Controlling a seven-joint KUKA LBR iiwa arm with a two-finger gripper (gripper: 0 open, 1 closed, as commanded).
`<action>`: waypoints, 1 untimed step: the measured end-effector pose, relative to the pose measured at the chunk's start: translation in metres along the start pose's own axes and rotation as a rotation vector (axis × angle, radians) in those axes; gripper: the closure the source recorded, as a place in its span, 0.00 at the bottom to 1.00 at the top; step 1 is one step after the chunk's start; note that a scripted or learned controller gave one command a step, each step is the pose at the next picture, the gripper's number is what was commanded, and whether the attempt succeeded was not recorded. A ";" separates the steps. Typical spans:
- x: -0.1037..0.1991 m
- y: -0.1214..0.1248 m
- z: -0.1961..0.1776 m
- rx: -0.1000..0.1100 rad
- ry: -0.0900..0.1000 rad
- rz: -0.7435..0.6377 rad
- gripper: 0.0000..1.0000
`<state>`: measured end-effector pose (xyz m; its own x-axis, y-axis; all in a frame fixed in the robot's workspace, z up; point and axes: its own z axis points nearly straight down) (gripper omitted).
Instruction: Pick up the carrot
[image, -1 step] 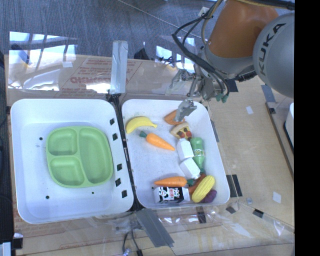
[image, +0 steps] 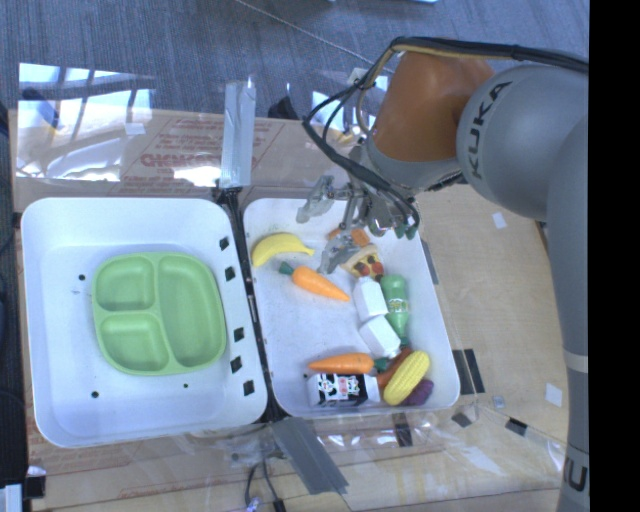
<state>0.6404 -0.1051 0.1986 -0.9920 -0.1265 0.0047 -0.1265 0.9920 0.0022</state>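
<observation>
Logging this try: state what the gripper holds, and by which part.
Nothing is held. The gripper hangs over the right bin, just above the carrot, with nothing between its fingers.

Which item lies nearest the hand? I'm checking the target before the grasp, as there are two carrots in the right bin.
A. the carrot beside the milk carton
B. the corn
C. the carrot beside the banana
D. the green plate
C: the hand hangs just above the upper carrot, next to the banana; the other options lie farther off.
</observation>
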 end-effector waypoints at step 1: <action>0.030 0.003 0.102 0.000 0.003 0.144 0.00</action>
<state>0.6096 -0.1056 0.0969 -0.9998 0.0173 0.0083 0.0173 0.9998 0.0015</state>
